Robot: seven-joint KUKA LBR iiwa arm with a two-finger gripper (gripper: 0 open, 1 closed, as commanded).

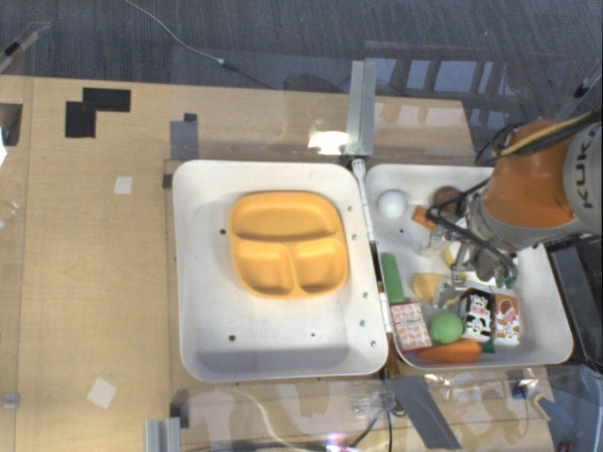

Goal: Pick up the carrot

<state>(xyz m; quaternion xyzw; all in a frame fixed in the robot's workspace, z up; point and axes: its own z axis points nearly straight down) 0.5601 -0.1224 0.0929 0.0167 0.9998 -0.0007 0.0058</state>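
The carrot (449, 352) is an orange tapered piece lying flat along the near wall of the right bin (558, 339), just below a green ball (447, 328). My gripper (468, 273) hangs over the middle of the right bin, up and slightly right of the carrot and apart from it. Its dark fingers point down among the items, and their spacing is hard to read from above. The orange wrist band (532, 188) covers the bin's far right part.
The left bin (203, 347) holds a yellow divided plate (285, 243). In the right bin lie a white ball (391, 202), a green stick (391, 277), a pink patterned card (411, 325), a cow-print carton (480, 316) and a yellow block (429, 284).
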